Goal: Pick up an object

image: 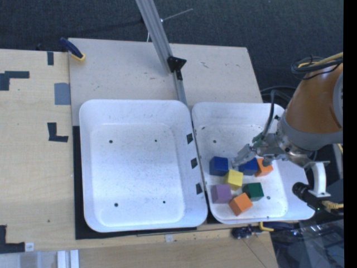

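Two shallow white bins are sitting side by side on the bench: the left bin (134, 166) and the right bin (234, 116), their rims touching along the middle. All the blocks are lying in the right bin, clustered toward its near half, and seven can be counted: two blue, two orange, one yellow, one purple and one green. The first blue block (219, 164) is lying at the left of the cluster, with the yellow block (235, 178) just beside it and the purple block (221, 193) nearer the front rim. The green block (255, 190) is sitting beside the orange block (240, 203), the pair touching or nearly so. The second blue block (249, 166) and the second orange block (264, 167) are lying partly under the gripper (249, 155), which is hanging low over them from the right, below the arm's orange band (315, 108). How the pincer is set, and whether it has hold of anything, cannot be told from this angle.
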`<state>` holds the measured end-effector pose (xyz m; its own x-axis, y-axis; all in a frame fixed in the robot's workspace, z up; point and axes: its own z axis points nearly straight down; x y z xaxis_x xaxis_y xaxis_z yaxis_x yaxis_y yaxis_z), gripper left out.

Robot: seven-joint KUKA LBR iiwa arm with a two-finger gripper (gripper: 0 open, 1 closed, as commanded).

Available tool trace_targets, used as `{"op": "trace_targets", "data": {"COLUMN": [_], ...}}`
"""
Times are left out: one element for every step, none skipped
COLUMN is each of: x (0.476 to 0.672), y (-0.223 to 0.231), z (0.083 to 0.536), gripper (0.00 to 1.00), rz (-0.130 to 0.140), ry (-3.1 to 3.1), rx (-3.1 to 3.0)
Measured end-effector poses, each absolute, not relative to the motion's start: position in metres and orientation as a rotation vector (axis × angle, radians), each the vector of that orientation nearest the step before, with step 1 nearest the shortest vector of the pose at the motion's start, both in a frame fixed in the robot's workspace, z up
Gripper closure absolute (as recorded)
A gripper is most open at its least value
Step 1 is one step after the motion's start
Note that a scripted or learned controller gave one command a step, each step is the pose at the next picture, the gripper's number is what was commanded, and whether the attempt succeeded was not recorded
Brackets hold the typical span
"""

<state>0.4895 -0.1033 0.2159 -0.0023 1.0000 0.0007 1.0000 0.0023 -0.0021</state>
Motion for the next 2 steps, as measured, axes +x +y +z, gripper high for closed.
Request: {"op": "trace_targets", "data": {"x": [0.489,0.484], "y": [-0.103,-0.096], "z": [0.216,0.169], "gripper": [0.00,0.00], "rz": [0.001,0.007], "ry": [-2.222,-2.218], "rx": [-2.218,-2.216]}}
